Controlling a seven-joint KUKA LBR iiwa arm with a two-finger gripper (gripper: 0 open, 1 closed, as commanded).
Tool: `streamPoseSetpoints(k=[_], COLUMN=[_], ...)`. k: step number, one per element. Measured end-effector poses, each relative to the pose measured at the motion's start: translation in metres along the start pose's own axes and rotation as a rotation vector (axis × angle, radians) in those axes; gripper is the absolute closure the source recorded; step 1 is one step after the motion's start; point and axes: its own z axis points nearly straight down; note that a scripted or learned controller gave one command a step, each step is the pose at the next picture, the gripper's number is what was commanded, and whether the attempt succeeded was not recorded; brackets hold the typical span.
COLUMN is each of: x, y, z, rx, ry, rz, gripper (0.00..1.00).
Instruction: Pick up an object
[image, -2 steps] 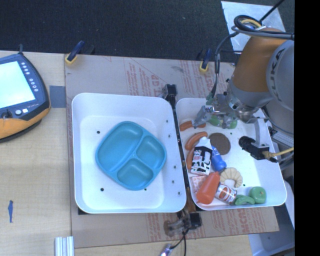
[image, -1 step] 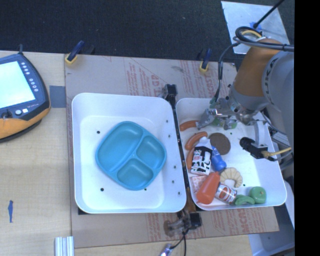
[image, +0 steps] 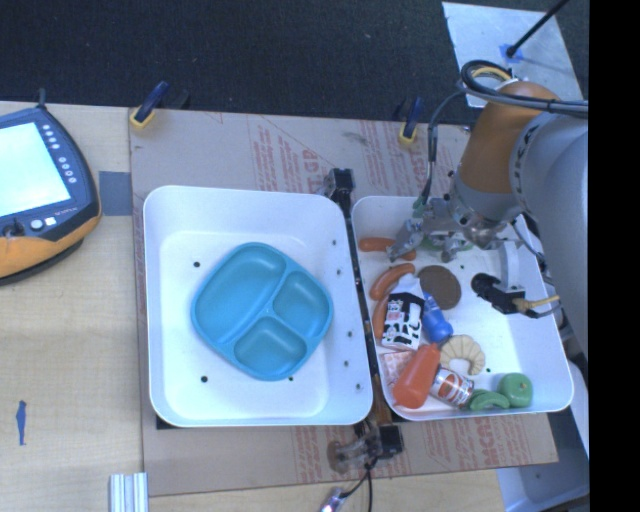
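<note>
You've got the gripper (image: 418, 240) over the far end of the right-hand shallow white bin (image: 532, 350), w/ the grey arm (image: 560, 200) reaching in from the right. From this angle you can't tell whether the tool is spread, pressed together or pinching sth.

Everything you could pick is in that bin:
- A small orange toy sausage (image: 375, 243) lies just left of the gripper, by the far-left corner.
- A longer orange-red toy sausage (image: 390, 281) lies nearer you.
- A flat brown round disc (image: 439, 286) sits beside it, close under the gripper.
- Mid-bin, a black-and-white printed carton (image: 402, 322) touches a small blue bottle-shaped piece (image: 436, 325).
- Below those, an orange-red plastic bottle (image: 415, 376) lies tilted, w/ a pale ridged croissant-like piece (image: 463, 352) on its right.
- A small can w/ a red label (image: 455, 388) lies on its side at the near edge.
- Green ring-shaped pieces (image: 505, 392) sit beside the can, approx. at the near-right corner.

The left-hand white bin (image: 170, 300) holds a blue three-compartment plastic plate (image: 262, 312), roughly centred. Both bins rest on a cardboard sheet (image: 250, 150).
</note>
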Motion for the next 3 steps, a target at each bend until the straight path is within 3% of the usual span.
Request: streamPoseSetpoints(k=[1, 2, 3], x=[0.0, 0.0, -0.001], y=[0.0, 0.0, 0.0], z=[-0.011, -0.011, -0.021], rx=[0.0, 0.001, 0.001], ry=[-0.001, -0.001, -0.001], rz=[-0.003, -0.004, -0.006], gripper=[1.0, 0.0, 1.0])
